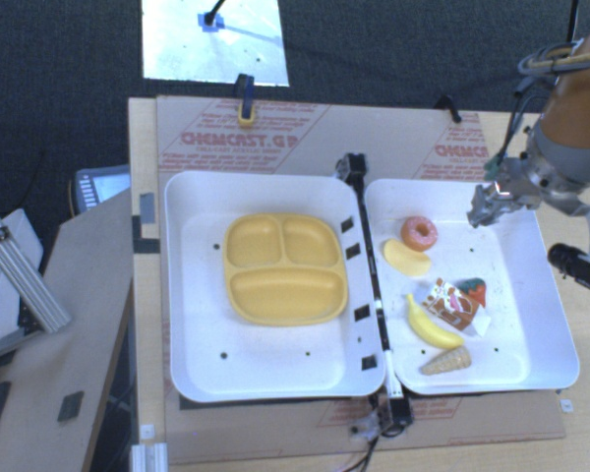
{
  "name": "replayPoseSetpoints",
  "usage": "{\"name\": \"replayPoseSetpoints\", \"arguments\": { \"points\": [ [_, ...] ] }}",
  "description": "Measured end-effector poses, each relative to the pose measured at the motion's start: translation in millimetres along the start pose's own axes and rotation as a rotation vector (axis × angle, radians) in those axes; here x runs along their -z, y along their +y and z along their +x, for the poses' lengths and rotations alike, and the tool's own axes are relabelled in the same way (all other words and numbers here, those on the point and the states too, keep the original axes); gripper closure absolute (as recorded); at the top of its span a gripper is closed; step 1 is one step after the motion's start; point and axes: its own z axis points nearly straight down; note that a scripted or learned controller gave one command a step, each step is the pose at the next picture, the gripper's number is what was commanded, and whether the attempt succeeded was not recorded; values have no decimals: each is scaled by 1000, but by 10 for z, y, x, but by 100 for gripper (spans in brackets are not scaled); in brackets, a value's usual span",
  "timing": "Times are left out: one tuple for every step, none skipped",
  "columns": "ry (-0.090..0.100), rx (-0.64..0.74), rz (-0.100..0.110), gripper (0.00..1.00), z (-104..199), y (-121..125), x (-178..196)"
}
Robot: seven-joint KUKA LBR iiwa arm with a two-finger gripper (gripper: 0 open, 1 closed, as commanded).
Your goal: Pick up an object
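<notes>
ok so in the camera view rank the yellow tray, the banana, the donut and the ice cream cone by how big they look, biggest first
1. yellow tray, by far the largest
2. banana
3. ice cream cone
4. donut

The cone and donut look close in size. The cone lies nearer the camera, so that order is unsure.

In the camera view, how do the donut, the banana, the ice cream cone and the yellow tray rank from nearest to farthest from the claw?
From the claw, above the right bin's far side:
1. Donut, just to its left in the right bin.
2. Banana, lower in that bin.
3. Ice cream cone, near the front edge.
4. Yellow tray, in the left bin.
</notes>
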Motion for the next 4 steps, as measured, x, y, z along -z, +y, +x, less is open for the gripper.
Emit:
{"name": "replayPoseSetpoints", "arguments": {
  "points": [
    [0,1,1,100,-2,13,370],
    [1,2,4,100,414,-4,296],
    [3,5,5,100,1004,-81,107],
    [3,4,5,100,1427,-123,-28]
  ]
}}
